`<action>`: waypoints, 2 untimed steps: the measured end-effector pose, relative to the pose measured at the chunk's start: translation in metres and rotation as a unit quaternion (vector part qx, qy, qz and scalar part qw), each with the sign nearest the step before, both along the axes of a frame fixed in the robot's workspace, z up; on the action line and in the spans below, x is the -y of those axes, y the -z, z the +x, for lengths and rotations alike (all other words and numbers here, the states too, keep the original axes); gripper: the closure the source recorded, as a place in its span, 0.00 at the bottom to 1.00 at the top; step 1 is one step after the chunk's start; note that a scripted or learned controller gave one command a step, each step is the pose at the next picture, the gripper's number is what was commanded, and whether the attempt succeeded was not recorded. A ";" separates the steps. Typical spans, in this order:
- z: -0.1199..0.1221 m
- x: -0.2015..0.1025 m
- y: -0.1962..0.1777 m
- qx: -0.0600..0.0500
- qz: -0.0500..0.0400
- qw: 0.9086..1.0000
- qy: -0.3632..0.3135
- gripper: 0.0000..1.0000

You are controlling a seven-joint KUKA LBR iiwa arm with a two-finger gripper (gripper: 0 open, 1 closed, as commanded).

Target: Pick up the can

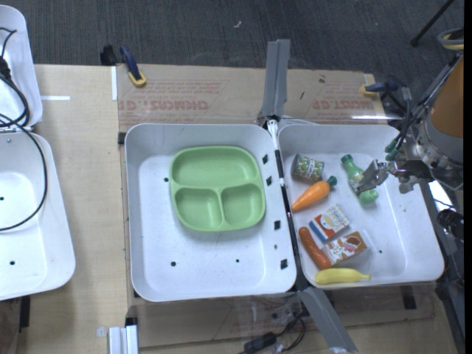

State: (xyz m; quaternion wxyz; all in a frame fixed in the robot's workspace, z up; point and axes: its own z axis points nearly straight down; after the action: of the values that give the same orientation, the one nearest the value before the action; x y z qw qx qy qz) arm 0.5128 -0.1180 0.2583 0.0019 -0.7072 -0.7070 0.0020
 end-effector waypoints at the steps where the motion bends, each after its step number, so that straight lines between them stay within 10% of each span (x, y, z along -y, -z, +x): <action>1: 0.053 -0.046 0.062 0.000 0.001 0.991 -0.131 0.00; 2: 0.119 -0.068 0.069 0.001 0.000 0.995 -0.097 0.00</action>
State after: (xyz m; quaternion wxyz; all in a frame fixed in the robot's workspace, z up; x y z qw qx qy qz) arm 0.6317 -0.0505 0.1889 0.0010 -0.6356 -0.7720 0.0014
